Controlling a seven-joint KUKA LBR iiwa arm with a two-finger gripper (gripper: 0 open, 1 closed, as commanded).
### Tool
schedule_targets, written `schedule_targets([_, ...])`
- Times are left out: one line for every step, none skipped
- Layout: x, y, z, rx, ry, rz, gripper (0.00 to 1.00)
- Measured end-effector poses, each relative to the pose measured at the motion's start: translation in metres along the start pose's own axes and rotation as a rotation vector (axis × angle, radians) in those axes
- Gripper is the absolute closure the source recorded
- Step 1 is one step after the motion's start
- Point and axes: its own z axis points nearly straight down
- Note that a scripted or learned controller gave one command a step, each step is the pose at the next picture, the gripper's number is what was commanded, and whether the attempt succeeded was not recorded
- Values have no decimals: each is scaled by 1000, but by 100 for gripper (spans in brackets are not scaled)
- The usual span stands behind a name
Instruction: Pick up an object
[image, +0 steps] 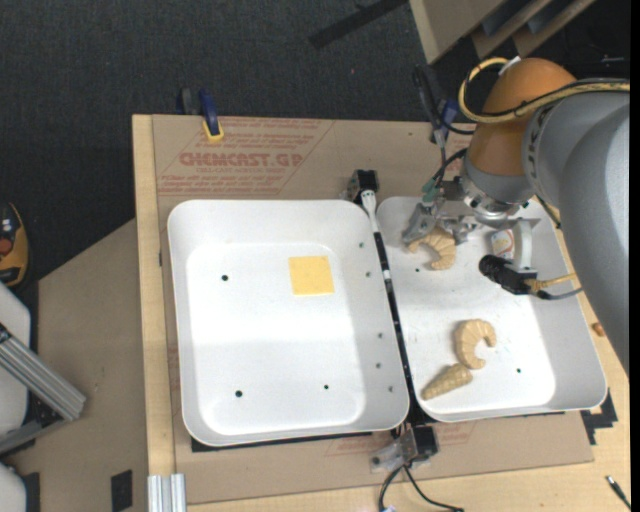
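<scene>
My gripper (437, 228) is down in the far part of the right bin (560, 385), right over a tan curved pastry-like piece (441, 254) that pokes out below it. Whether that piece is gripped is hidden by the wrist. Nearer the front of the same bin lie a tan curled piece (475, 342) and a tan cone-shaped piece (447, 381), touching end to end. A flat yellow square (311, 275) lies in the left bin (200, 400), towards its far middle.
The two bins meet along a dark seam (392, 310). A small tan bit (501, 241) shows just right of the gripper. Brown cardboard (240, 155) lies under the bins, with a blue-and-yellow clamp (210, 112) at its far edge.
</scene>
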Motion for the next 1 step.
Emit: schedule_targets([87, 2, -96, -12, 4, -9, 100])
